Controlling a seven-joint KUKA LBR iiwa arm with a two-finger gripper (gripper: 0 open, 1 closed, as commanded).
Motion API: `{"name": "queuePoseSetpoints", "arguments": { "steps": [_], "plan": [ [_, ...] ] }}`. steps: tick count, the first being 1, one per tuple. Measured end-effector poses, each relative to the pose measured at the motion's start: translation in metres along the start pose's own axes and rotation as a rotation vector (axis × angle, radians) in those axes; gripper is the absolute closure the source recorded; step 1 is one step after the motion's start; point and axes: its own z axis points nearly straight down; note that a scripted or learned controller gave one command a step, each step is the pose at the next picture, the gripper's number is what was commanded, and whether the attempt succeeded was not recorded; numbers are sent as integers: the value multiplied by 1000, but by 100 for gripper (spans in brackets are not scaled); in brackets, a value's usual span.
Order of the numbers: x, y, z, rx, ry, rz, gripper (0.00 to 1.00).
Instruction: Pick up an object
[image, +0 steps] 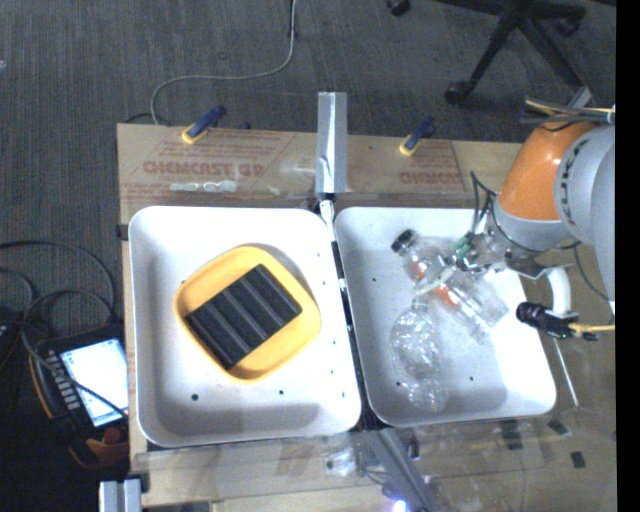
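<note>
In the right bin lie clear plastic bottles. One small bottle with a black cap rests near the bin's back. A crumpled clear bottle lies toward the front. A third clear piece with orange marks sits between them. My gripper hangs low over the back of this pile, just right of the black-capped bottle and above the orange-marked piece. The arm's orange band is at the right edge. Nothing is visibly held.
The left bin holds a yellow block with a black ribbed top. A metal post stands behind the divider between the bins. Two blue-and-yellow clamps grip the cardboard at the back.
</note>
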Motion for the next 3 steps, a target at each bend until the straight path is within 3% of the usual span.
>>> {"name": "queuePoseSetpoints", "arguments": {
  "steps": [1,2,3],
  "plan": [
    [2,11,4,23,-4,-101,0],
    [-1,17,5,44,11,-83,0],
    [0,24,10,43,7,-269,0]
  ]
}}
